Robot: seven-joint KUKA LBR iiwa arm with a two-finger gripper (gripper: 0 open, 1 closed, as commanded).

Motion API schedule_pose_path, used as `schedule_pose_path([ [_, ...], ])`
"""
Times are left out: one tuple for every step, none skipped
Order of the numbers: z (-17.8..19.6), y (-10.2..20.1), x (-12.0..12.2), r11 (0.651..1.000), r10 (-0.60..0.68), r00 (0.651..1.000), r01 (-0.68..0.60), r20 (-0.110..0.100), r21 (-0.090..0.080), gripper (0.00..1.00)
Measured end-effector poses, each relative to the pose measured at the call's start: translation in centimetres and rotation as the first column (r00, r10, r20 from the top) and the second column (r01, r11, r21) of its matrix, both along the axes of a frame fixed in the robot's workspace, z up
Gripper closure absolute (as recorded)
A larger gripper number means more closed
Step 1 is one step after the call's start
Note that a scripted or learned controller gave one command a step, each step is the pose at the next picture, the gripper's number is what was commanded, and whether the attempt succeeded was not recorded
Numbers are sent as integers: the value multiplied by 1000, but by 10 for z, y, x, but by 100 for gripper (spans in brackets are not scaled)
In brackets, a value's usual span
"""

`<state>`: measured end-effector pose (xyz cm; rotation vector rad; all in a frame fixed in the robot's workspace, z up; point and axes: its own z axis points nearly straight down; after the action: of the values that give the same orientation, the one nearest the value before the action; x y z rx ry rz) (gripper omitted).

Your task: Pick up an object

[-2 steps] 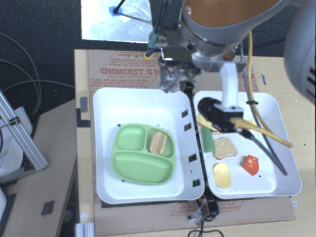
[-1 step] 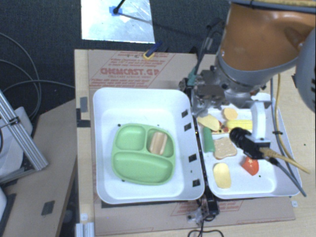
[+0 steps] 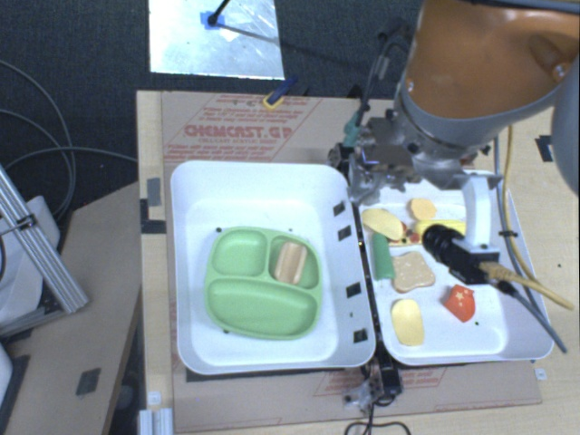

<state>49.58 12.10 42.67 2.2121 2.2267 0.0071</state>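
Gripper (image 3: 367, 175) over right bin's (image 3: 489, 338) back edge — yellow piece (image 3: 383, 224) just below

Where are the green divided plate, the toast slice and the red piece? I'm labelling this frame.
Green divided plastic plate (image 3: 258, 306): camera view, on its large lower compartment.
Tan toast-shaped slice (image 3: 413, 271): camera view, on its middle.
Small red piece (image 3: 460, 303): camera view, on its top face.

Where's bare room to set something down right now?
Left bin: open floor around the green tray, widest along the far wall. Right bin: crowded near the gripper; small bare patch beyond the red piece.
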Motion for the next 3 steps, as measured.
schedule_pose_path([
  [-51, -10, 2, 1000, -7, 1000, 7, -6, -2, 100],
  [-161, -58, -10, 1000, -12, 1000, 12, -14, -4, 100],
  [-247, -84, 27, 1000, -9, 1000, 9, -9, -3, 100],
])
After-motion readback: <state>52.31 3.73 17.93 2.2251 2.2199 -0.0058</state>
